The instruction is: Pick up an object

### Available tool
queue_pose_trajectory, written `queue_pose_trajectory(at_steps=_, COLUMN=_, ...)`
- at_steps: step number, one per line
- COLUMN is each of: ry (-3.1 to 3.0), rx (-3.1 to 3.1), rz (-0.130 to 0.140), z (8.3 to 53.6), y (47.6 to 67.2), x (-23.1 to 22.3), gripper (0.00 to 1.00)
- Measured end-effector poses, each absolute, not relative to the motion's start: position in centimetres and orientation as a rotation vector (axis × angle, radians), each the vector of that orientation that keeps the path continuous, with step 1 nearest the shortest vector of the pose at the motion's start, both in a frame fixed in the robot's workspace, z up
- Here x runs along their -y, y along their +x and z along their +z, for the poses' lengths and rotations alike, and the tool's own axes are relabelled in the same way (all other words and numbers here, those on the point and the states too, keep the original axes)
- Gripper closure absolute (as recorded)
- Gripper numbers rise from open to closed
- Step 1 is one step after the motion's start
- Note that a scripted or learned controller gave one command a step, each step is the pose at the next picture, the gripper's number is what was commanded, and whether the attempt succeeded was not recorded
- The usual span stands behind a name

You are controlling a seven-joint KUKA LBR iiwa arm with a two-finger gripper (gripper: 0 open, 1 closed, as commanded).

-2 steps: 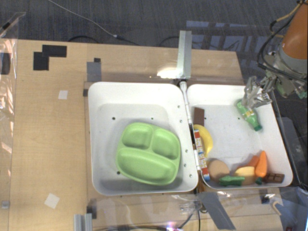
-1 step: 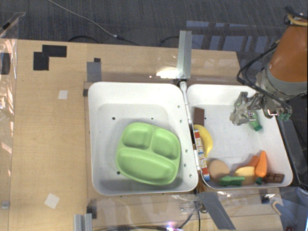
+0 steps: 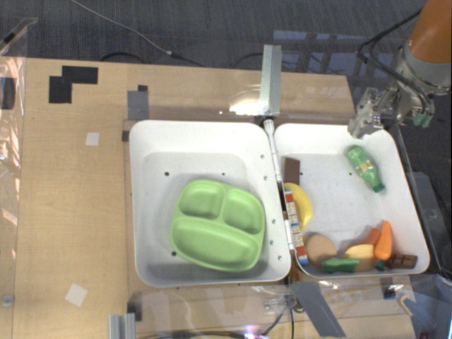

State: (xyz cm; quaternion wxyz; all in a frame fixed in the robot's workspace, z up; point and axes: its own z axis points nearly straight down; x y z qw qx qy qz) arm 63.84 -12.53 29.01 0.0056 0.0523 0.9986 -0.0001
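While hovering over right bin [image 3: 402, 162] far corner, gripper [image 3: 369, 119] carries nothing visible; finger state: cannot tell. Green bottle [image 3: 364, 167] lies just below gripper inside same bin, long axis diagonal, cap pointing toward bin's near-right side.

So here's my bench [image 3: 70, 210]: light wood top, with two shallow white bins side by side on it, the left bin [image 3: 141, 189] and the right bin [image 3: 325, 182], touching along a thin rail [image 3: 277, 189]. A grey metal post [image 3: 271, 83] stands at the far end of that rail. Toward the far left corner there's a black stepped patch of tape [image 3: 69, 83], and a grey tape strip [image 3: 138, 104] sits right by the left bin's far corner. Two small pale squares are stuck on the wood, one far [image 3: 92, 139] and one near [image 3: 75, 294]. Clear plastic sheeting [image 3: 10, 119] covers the left edge. Beyond the bench is dark carpet [image 3: 176, 13] with a thin cable [image 3: 106, 16] running across it.
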Motion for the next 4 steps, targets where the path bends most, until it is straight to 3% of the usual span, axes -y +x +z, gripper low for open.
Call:
queue_pose_trajectory(at_steps=1, ry=0.471, rx=-3.097, rz=0.002, z=31.2, y=65.7, x=10.5, gripper=1.00)
queue_pose_trajectory(at_steps=3, ry=0.958, rx=-2.986, rz=0.002, z=29.1, y=64.9, x=7.9, gripper=1.00)
queue_pose_trajectory(at_steps=4, ry=0.545, rx=-3.090, rz=-0.002, z=24.8, y=60.7, x=15.0, gripper=1.00)
